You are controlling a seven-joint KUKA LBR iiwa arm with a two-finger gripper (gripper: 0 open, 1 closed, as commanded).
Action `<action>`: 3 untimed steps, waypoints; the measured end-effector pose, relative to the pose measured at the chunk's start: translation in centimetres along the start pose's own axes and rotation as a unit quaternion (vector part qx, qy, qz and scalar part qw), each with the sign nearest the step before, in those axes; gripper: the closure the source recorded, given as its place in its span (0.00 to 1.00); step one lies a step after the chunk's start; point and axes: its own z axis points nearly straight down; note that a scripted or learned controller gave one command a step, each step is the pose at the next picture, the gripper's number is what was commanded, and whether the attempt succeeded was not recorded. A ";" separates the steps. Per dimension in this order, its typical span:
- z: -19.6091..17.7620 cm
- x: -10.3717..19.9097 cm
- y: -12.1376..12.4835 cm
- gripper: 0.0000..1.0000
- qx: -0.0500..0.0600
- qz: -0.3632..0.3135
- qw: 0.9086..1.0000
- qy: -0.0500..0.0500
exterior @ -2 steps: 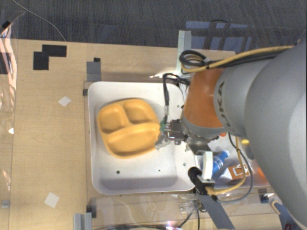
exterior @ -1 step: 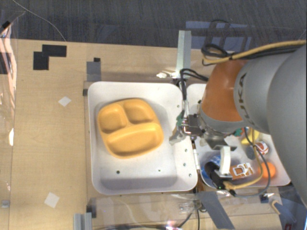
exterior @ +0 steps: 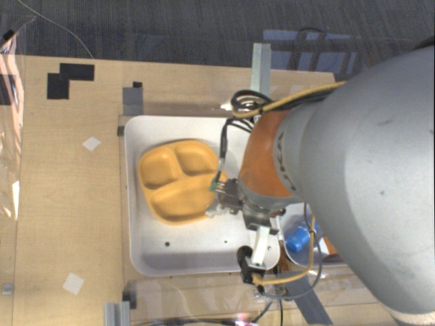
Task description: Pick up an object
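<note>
Seen from above, the grey arm [exterior: 367,175] with its orange band [exterior: 262,158] reaches in from the bench's right side and hangs low over the left white bin [exterior: 146,250], its wrist covering the bin's right edge and the divide toward the second bin. The nearest candidate for picking is a yellow sectioned tray [exterior: 178,180], lying flat in the middle of the left bin with its three hollows facing up; its right edge sits just beside, perhaps touching, the lower end of the wrist. A small blue object [exterior: 299,240] lies in the right bin, just past the wrist, partly hidden by cables. The hand [exterior: 228,194] itself is masked by the wrist housing, so whether it stands wide, narrow, or closed on anything cannot be told. By my reading, this is the approach or grasp step at the tray's right rim, not yet a lift: the tray rests fully on the bin floor. The next move calls for a firm close on that thin rim, then a straight rise without tipping the tray.
</note>
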 end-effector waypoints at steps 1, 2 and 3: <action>-6.5 -0.7 1.5 0.00 0.000 -0.028 1.000 -0.001; 2.4 8.0 -2.2 0.00 0.002 0.130 0.991 -0.002; 2.9 1.2 0.3 0.00 -0.007 0.166 0.986 0.005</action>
